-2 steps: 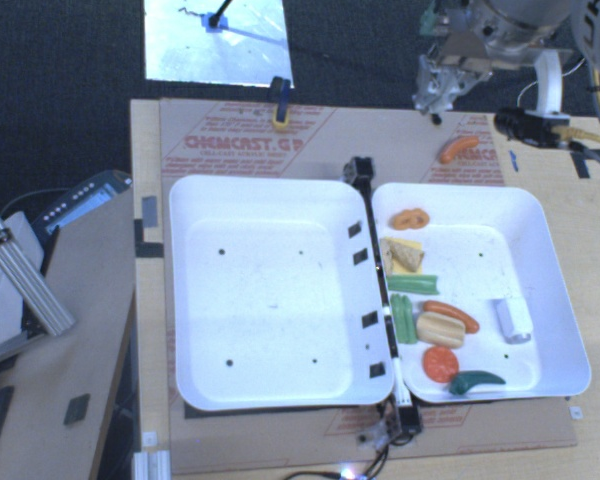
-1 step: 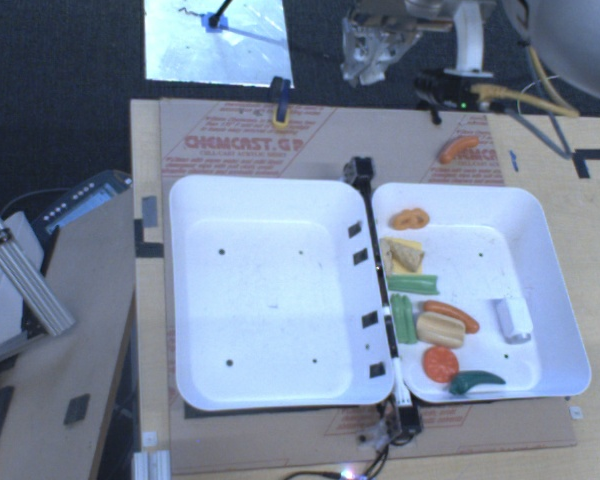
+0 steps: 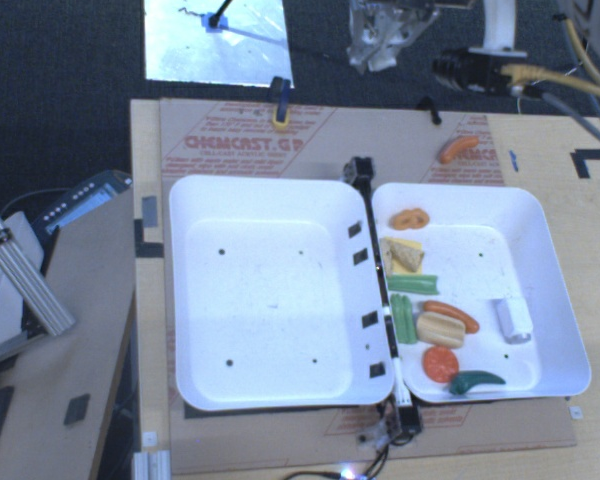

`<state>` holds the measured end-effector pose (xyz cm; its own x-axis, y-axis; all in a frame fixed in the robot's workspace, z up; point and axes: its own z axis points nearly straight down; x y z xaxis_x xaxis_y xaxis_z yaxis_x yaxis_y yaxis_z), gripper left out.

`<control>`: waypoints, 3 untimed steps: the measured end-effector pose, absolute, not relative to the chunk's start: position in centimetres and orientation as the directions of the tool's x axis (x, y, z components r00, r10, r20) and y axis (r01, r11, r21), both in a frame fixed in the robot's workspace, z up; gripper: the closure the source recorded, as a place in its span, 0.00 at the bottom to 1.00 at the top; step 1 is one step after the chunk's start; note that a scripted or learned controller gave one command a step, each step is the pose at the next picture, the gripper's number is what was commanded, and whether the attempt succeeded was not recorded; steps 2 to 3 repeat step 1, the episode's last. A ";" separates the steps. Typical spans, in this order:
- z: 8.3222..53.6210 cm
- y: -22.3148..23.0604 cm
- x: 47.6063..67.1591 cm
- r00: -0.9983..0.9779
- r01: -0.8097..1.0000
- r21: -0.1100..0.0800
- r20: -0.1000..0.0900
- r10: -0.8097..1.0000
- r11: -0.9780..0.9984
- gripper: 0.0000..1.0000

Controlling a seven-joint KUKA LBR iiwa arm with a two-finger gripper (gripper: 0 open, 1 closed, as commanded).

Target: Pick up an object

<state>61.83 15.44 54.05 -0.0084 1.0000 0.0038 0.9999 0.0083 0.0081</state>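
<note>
Way up top of the camera view, the gripper (image 3: 380,43) hangs off past the far edge of the bench, well apart from both bins, and tbh whether it's released or clenched I can't tell from this angle, nothing visible in it tho. Everything worth grabbing sits below and a bit right of it, in the right bin (image 3: 555,268). Nearest to the gripper is the pretzel (image 3: 410,218) at the bin's far end, then going further away: cheese wedge (image 3: 404,255), green bean pod (image 3: 413,284), hot dog (image 3: 448,323), red tomato slice (image 3: 440,364) and a green pepper (image 3: 477,379) at the near rim. White cylinder (image 3: 512,319) lies off to the right side by itself, long axis running roughly far-to-near, so imo that's the cleanest target, nothing touching it. The hot dog's long axis goes more left-right w/ a slight tilt. Also a stray orange sausage (image 3: 459,148) sits on the cardboard outside the bin, actually closest to the gripper overall. Left bin (image 3: 190,268) is further off to the lower left. So the move is basically down and toward the camera, w/ a nudge right.
</note>
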 end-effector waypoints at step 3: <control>53.5 13.2 67.0 0.000 1.000 0.005 0.000 1.000 0.000 1.00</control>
